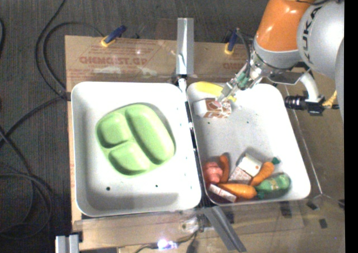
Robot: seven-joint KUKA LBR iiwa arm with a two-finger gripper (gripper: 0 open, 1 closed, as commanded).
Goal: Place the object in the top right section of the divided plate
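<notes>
A green divided plate (pixel 135 138) lies in the left white bin (pixel 89 190). In the right bin (pixel 279 123), near its back left corner, rests a small brown and white packet (pixel 216 108). My gripper (pixel 227 94) hangs just above and to the right of this packet, reaching in from the orange-banded arm (pixel 285 22). A yellow item (pixel 207 87) lies at the back edge of the right bin, just left of the gripper.
Several toy foods crowd the right bin's front: an orange carrot (pixel 238 190), a pink item (pixel 211 171), a white box (pixel 246 168), a green bottle (pixel 274 184). A metal post (pixel 184 50) stands behind the divider between the bins.
</notes>
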